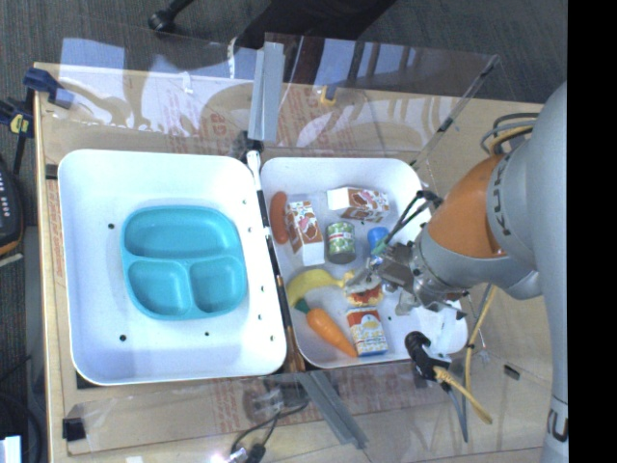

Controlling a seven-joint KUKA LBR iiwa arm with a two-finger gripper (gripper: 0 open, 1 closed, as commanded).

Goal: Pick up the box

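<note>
The box [366, 332], a small carton with a red and white label, lies flat near the front edge of the right bin [405, 174], just right of the carrot [326, 329] and below the banana [313, 285]. The gripper [378, 276] hangs low over the same bin, just above and slightly right of the box, close to it but apart from it; whether it is released or clenched I cannot tell, since the wrist hides much of it
</note>
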